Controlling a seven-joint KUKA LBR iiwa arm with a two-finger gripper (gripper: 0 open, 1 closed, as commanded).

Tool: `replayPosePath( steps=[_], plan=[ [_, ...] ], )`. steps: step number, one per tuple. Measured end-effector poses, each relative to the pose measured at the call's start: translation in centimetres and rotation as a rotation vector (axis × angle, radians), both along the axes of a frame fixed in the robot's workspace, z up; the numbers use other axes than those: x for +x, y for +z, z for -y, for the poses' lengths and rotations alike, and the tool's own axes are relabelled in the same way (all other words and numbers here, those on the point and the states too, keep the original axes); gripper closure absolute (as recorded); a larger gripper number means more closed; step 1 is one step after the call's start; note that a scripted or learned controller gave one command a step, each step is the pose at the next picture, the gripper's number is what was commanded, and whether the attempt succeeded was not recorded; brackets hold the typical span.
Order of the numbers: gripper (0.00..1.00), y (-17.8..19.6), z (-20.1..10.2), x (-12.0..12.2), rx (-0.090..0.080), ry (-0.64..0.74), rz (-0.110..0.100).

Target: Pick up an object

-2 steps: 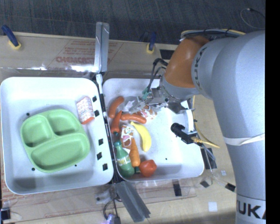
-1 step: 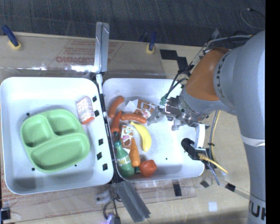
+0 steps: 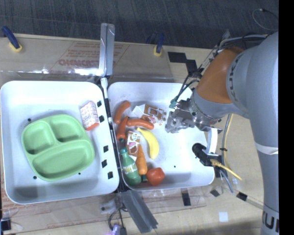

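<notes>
You have two white bins side by side in the middle of the frame: the left bin (image 3: 12, 99) and the right bin (image 3: 186, 163). In the left bin lies one green divided plate (image 3: 58, 146) with three compartments, and just above and to the right of it, one small red-and-white packet (image 3: 89, 115) near the bin's right wall.

The right bin carries the pile, along its left side. Count two sausages: one (image 3: 121, 111) slanting at the top, one (image 3: 139, 124) lying flatter below it. One yellow banana (image 3: 151, 142) curves down the middle of the bin. One orange carrot (image 3: 141, 163) lies beside one green bottle (image 3: 129, 167), and one red tomato-like piece (image 3: 156, 176) sits at the bottom of the pile, touching the carrot's lower end. Two printed packets show too: one (image 3: 154, 113) near the top by the gripper, one (image 3: 133, 142) between the banana and the bin's left wall. A further orange piece lies along the left wall, but you cannot tell what it is.

The gripper (image 3: 172, 126) hangs over the right bin, right of the banana and just below the upper packet. You cannot tell how its tip is set; nothing is seen in it.

The bins rest on a tan bench (image 3: 49, 53) with two blue clamps (image 3: 12, 38) along its upper edge. Dark ribbed flooring fills the top of the frame.
</notes>
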State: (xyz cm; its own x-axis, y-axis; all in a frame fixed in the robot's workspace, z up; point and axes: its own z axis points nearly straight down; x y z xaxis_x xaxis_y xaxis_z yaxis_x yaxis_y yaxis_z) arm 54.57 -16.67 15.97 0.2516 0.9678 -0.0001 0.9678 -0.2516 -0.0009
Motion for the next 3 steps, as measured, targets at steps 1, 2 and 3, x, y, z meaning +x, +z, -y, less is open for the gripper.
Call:
replayPosePath(
  steps=[1, 2, 3],
  plan=[
    [1.00, 8.4, -2.2, 4.8, -0.001, 0.034, 0.002],
    [0.00, 8.4, -2.2, 4.7, -0.001, 0.034, 0.002],
    [0.00, -5.1, -0.1, 6.8, -0.004, 0.528, 0.004]
  ],
)
